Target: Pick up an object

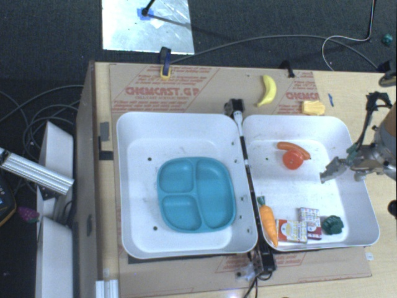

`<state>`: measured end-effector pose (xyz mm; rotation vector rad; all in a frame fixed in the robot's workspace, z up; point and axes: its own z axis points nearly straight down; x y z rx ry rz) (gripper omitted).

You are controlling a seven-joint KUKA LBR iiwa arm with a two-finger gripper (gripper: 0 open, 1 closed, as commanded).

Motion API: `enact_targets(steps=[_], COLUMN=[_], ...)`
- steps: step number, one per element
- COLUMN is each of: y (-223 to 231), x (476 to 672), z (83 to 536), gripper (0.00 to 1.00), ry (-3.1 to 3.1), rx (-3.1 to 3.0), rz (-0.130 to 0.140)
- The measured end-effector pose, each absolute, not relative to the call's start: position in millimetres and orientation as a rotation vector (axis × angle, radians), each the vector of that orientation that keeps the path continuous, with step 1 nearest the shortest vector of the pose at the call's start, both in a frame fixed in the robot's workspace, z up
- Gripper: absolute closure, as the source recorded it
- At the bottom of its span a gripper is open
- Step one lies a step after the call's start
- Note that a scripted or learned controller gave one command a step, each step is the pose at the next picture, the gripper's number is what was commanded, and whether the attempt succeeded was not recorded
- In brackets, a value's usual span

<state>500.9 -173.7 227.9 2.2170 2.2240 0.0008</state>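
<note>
Reaching in from the right, low over the right bin (pixel 351 205), the tool (pixel 329 171): too small and slanted here to tell whether wide or narrow, and with nothing seen held in it. Set over bare white floor rather than over any item, so probably between approaches, not yet committed to a grasp. Nearest to it, up and to the left and plainly apart, a red round piece (pixel 293 160) touching an orange-red pepper (pixel 290 146) that lies across its top; a likely first candidate for the pick, being alone in open space, though awkward because of that contact. Further off, along the bin's near wall, a crowded row: a carrot (pixel 268 223) lying lengthwise beside the divider, then small printed cartons (pixel 300 226) pressed together, then a dark green lump (pixel 333 224) near the corner. Harder targets by this reading, hemmed in by the wall and by one another, with little room to close around any single one. Beyond the divider, in the left bin (pixel 138 166), a blue divided plate (pixel 196 193) lying flat in the middle, too broad and low for an easy grip. Outside both bins, on the counter (pixel 205 85) behind them, a banana (pixel 268 90) and a yellow block (pixel 313 108), seemingly left out of the working area.
</note>
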Motion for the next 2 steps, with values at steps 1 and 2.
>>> enact_targets(steps=[1,2], y=[-114.2,-152.6], x=[566.7,609.9], z=[185.7,84.4], gripper=[0.0,0.0], ry=[2.225,2.221], rx=[2.217,2.219], rz=[0.002,0.002])
